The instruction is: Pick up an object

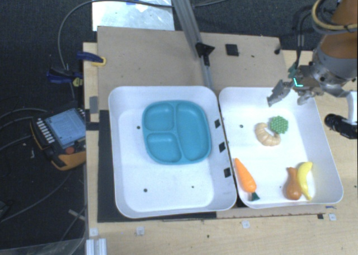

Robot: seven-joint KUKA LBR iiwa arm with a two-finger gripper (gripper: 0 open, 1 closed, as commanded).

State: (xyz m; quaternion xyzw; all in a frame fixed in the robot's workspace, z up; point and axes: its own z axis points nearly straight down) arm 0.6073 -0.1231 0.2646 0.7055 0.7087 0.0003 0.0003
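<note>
right bin (319, 136): shallow white tray with rounded corners and a smooth, faintly glossy floor. it holds all the loose pieces, so the task's thing has to be one of these.

- croissant (267, 135): tan, curved, matte toy pastry near the bin's middle, touching the green piece at its upper right.
- broccoli (278, 124): small, bumpy green floret, closest of the lot to the gripper and so the likeliest candidate, as a judgement only.
- carrot (245, 176): orange taper with a dark green stub, lying aslant by the bin's left wall, well apart from the others.
- banana (305, 179): yellow, smooth, curved, at the lower right corner, pressed against a brown-orange lobed piece (292, 184) of uncertain kind.

gripper (290, 95): grey metal, hanging above the bin's upper edge, up and right of the broccoli. its two dark fingers (276, 95) stand spread apart with nothing between them, a pose suited to a descent not yet made.

left bin (126, 164): same white tray, carrying a blue divided plate (177, 132), three compartments, smooth plastic, nothing in them.

table (140, 52): flat tan board under both bins, with a slanted grey metal rod (187, 10) mounted at its back.
</note>
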